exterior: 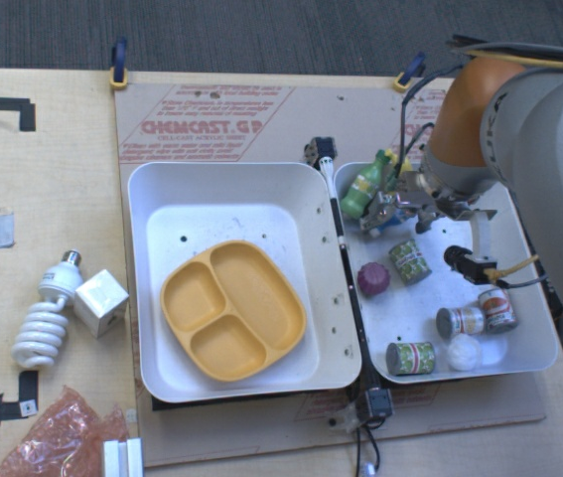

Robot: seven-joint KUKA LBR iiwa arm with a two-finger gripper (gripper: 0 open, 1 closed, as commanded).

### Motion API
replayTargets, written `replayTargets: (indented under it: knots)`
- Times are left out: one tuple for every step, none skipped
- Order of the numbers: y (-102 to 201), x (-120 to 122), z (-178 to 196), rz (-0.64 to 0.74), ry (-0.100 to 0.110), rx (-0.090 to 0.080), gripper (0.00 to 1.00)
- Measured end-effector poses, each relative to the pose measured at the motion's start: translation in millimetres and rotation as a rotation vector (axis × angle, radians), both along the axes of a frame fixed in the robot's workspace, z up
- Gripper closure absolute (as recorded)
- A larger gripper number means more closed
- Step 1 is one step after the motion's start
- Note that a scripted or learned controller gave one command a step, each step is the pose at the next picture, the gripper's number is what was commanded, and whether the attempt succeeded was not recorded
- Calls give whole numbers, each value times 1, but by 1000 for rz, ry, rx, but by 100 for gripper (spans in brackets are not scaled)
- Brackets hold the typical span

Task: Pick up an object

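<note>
You're looking at 2 bins of smooth white plastic, faintly glossy. The tray in the left one is matt yellow plastic. The bottle looks like shiny green plastic, and the cans show glossy paper labels with metal ends. The board under the bins is brown paper-faced sheet, printed red. The bulb is glossy white glass.

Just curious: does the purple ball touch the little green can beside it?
Apart. The camera view shows white bin floor between the purple ball and the green can.
</note>
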State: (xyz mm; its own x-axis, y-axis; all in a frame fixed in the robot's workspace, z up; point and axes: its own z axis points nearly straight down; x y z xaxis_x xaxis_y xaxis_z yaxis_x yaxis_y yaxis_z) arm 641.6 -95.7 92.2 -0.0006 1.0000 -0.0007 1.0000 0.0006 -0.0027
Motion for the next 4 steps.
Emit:
replayTargets:
  knots:
    - [-1, 0, 10, 3, 3, -1, 100]
    - [-2, 0, 11, 3, 2, -4, 0]
    - [-2, 1, 21, 5, 0, -3, 100]
    - [24, -60, 141, 2, -4, -1, 100]
